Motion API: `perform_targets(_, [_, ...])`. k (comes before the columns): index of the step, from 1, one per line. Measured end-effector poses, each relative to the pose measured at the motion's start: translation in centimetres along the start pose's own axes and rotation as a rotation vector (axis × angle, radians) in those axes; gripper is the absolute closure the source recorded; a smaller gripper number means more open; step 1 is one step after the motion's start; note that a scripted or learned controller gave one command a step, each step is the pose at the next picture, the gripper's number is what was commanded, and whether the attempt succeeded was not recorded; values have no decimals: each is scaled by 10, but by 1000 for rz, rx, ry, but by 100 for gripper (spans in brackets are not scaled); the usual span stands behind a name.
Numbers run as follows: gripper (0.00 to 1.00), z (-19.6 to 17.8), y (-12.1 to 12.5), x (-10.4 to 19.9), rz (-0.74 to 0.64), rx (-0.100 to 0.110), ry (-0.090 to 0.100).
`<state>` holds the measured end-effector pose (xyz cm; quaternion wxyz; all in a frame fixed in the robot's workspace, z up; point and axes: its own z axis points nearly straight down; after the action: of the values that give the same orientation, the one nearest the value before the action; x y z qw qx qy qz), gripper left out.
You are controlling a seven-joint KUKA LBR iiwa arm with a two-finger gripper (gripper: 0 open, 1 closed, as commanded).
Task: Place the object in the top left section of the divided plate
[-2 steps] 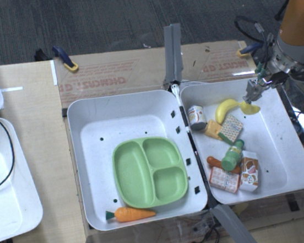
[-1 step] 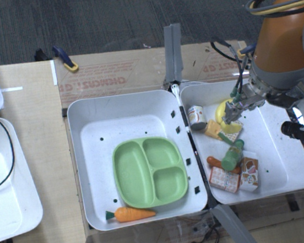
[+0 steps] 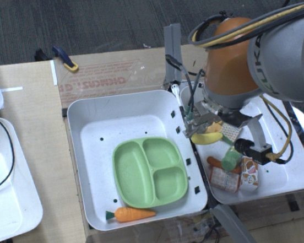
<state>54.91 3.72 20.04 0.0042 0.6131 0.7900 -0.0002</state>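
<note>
A light green divided plate (image 3: 148, 173) lies in the left bin (image 3: 89, 133), its three sections bare. An orange carrot (image 3: 133, 214) with a green top rests against that bin's front wall, just below the plate. My gripper (image 3: 199, 123) hangs low over the right bin's (image 3: 299, 175) left edge. It is directly above a yellow banana (image 3: 206, 137), and the wrist hides where they meet. A green block (image 3: 230, 159), a red piece (image 3: 214, 161) and two small cartons (image 3: 224, 180) lie in the right bin in front of the banana.
The grey arm and its orange band (image 3: 232, 60) cover the back of the right bin. A black cable fitting (image 3: 253, 149) hangs beside the green block. A white tray (image 3: 4, 182) with a black cable stands at the far left. A blue and yellow clamp (image 3: 65, 58) lies at the bench's back.
</note>
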Motion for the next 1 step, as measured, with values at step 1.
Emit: perform_targets(1, [0, 4, -1, 3, -3, 9, 5])
